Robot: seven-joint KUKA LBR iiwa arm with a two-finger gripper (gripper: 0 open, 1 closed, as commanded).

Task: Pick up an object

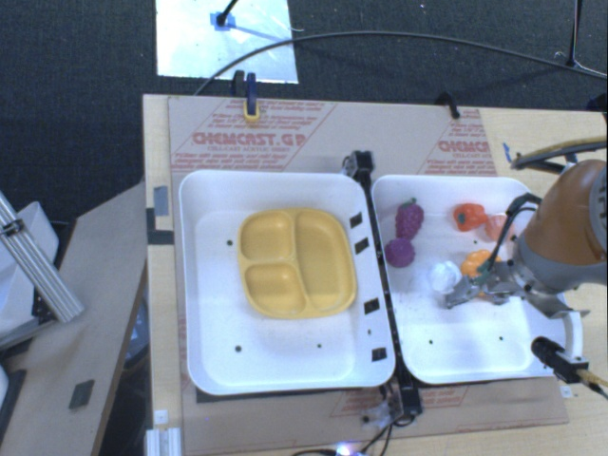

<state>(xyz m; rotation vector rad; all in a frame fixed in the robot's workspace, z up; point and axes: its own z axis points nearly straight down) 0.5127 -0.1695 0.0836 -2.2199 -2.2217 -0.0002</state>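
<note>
The two-finger gripper (463, 297) sits low in the right white bin (456, 359); its grip state is unreadable. A small white lumpy object (443, 275) lies just beside its tip. The orange round piece (474, 262) behind is half hidden by the wrist.

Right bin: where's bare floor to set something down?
Free: the right bin's near strip, below the pincer, and its near-left corner by the divider. Crowded: the far half, with purple grapes, a purple fruit, a red-orange piece, a white lump and the arm.

Grey arm w/ orange band (570, 231): cut off at right edge. Small orange object (477, 263): partly hidden behind gripper (467, 295); shape unclear.
</note>
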